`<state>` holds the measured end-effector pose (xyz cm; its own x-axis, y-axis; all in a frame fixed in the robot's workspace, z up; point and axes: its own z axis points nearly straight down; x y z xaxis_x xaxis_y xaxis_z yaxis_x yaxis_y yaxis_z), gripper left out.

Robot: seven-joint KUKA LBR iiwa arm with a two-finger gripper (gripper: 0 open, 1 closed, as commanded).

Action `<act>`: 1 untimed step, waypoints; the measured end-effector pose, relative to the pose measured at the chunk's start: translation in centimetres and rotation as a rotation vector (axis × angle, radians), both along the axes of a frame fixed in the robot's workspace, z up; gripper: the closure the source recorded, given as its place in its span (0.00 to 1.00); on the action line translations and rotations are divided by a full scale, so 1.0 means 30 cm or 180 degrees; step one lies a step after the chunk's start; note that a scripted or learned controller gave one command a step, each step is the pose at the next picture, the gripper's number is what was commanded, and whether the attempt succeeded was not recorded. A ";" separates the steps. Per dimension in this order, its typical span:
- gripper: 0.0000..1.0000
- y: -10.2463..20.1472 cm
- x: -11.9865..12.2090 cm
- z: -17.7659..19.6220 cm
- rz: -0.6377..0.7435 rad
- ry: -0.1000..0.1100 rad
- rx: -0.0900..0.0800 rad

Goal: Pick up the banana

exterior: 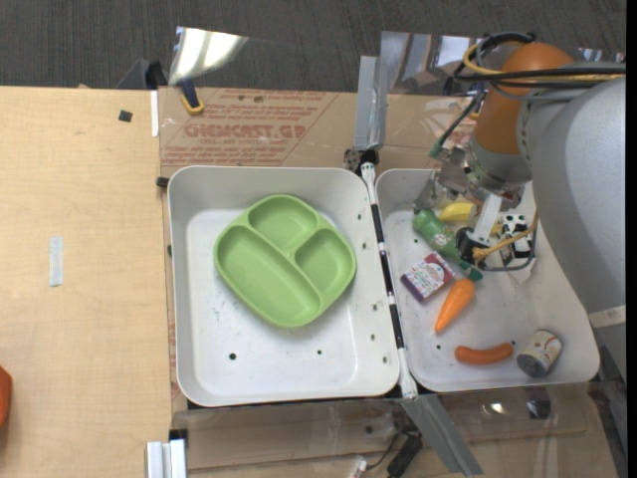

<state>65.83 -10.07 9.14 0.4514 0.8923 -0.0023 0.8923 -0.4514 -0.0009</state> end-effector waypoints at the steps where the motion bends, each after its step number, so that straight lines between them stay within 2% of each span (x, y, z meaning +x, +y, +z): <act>1: 0.00 -0.013 -0.063 -0.005 -0.0471 0.0011 0.0001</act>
